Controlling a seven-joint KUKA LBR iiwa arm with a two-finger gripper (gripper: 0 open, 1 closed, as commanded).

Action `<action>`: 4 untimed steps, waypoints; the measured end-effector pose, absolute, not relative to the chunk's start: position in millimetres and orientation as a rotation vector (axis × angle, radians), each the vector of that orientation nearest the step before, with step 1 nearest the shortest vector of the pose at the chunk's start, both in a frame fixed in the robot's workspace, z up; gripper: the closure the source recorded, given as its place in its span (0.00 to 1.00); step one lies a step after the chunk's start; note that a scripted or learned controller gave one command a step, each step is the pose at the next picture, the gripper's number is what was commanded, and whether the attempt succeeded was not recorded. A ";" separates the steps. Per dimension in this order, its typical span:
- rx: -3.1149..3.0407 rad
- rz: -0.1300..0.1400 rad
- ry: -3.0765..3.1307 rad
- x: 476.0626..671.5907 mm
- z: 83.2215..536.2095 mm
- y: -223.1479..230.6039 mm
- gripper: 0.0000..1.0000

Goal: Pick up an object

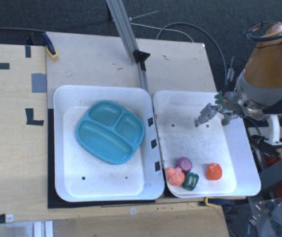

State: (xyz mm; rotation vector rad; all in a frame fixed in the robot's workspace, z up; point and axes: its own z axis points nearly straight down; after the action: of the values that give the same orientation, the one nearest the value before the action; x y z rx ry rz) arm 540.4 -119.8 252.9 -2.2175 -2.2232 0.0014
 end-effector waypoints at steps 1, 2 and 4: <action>-2.218 0.001 -2.223 540.5 252.9 -120.0 0.00; -2.217 0.007 -2.218 532.4 199.5 -127.1 0.00; -2.221 0.002 -2.223 530.5 88.0 -128.6 0.00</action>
State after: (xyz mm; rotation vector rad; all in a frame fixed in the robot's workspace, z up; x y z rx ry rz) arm 530.5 -128.6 88.0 -2.2209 -2.2234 0.0023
